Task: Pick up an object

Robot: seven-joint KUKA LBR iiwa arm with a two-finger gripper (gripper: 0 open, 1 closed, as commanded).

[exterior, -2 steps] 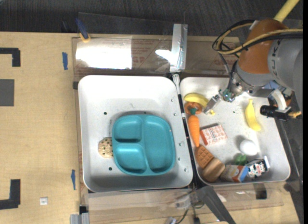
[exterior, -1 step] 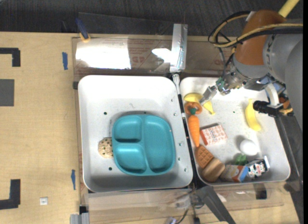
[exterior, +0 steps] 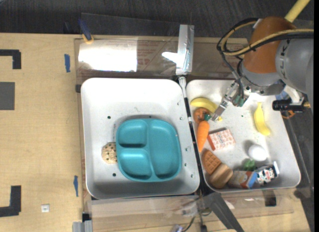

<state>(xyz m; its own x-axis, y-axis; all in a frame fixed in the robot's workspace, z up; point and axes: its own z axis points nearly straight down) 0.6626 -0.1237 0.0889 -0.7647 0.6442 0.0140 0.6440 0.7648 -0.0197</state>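
The right bin (exterior: 291, 163) holds several toy foods. An orange carrot (exterior: 202, 132) lies along its left wall, with a yellow banana (exterior: 203, 104) above it. A red-and-white box (exterior: 221, 139) sits mid-bin, and a second banana (exterior: 261, 119) lies toward the right. My gripper (exterior: 223, 107) hangs over the bin's upper left, its fingers pointing down-left toward the banana and the carrot's top. The fingers look slightly apart with nothing between them.
The left bin (exterior: 99, 101) carries a teal divided plate (exterior: 148, 148) and a cookie (exterior: 109, 152) at its left. A white egg (exterior: 257, 152), a waffle (exterior: 211, 161), a brown bread piece (exterior: 221, 176) and a small bottle (exterior: 264, 174) crowd the right bin's lower half.
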